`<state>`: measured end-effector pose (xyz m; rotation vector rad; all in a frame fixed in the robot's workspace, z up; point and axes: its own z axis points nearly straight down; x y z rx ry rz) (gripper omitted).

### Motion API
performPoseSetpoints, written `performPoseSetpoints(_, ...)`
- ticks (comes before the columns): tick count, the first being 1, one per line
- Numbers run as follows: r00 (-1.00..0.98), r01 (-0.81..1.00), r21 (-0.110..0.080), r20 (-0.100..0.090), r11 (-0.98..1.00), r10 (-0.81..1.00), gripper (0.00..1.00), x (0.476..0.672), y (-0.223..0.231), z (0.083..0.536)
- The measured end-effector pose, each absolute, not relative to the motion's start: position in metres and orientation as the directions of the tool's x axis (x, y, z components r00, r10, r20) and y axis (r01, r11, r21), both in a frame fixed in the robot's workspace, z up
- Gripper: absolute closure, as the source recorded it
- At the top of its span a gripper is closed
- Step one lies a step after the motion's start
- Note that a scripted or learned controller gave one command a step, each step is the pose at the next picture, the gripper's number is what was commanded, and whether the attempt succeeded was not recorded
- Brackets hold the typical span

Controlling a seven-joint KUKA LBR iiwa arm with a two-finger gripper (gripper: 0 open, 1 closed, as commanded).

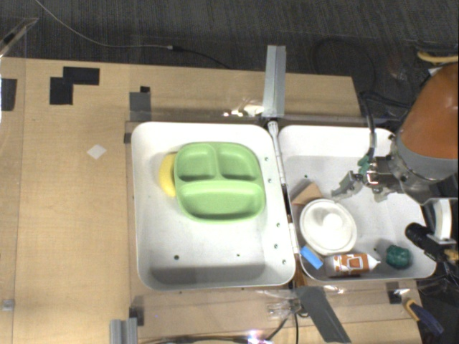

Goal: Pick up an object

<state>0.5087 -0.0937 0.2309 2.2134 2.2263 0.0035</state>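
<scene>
Bench with two bins: I am hovering the gripper [356, 180] (jaws apart, empty) beside the bowl [328, 225], risking a glancing miss.

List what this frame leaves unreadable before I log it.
- Yellow object: mostly hidden beneath the green divided tray; identity unclear.
- Gripper: too small to judge its opening.
- Bottle label: too small to read.
- Brown piece: partly behind the white bowl.
</scene>
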Motion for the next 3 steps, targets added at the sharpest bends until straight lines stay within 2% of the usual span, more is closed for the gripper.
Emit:
performPoseSetpoints(1, -0.055, 0.998, 0.002, 0.0, 0.055, 0.998, 0.0, 0.541, -0.086, 0.127)
performPoseSetpoints(2, -0.033, 0.999, 0.005, 0.0, 0.033, 0.999, 0.0, 0.527, -0.051, 0.185)
performPoseSetpoints(3, 0.013, 1.0, 0.023, -0.001, -0.012, 1.0, 0.0, 0.555, -0.084, 0.102)
